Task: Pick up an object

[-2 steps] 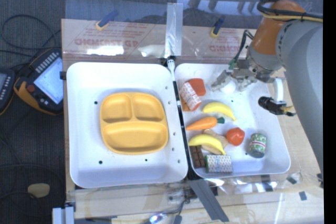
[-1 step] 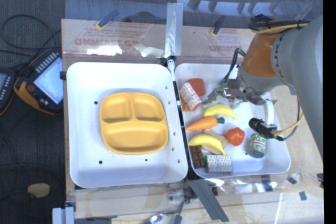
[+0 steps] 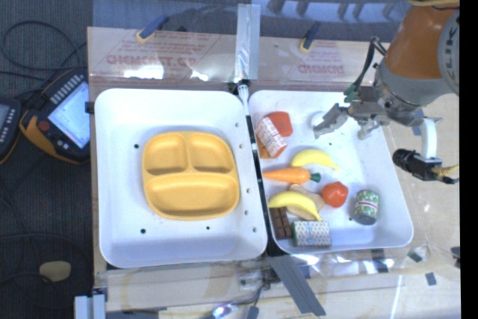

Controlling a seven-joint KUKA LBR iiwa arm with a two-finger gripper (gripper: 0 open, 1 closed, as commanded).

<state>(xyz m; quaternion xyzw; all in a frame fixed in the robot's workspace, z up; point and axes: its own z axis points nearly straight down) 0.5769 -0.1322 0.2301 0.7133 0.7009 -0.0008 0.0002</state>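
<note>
My gripper (image 3: 345, 122) hangs released over the right bin (image 3: 388, 183), grasping nothing — the banana (image 3: 314, 158), carrot (image 3: 287, 175) and tomato (image 3: 334, 193) all lie untouched, so the pick remains.

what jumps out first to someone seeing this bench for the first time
A yellow divided tray sits alone in the left bin. The right bin holds a cluster of toy food, including a carrot and two bananas. The end effector hangs over that bin's upper part, with nothing between its fingers.
</note>
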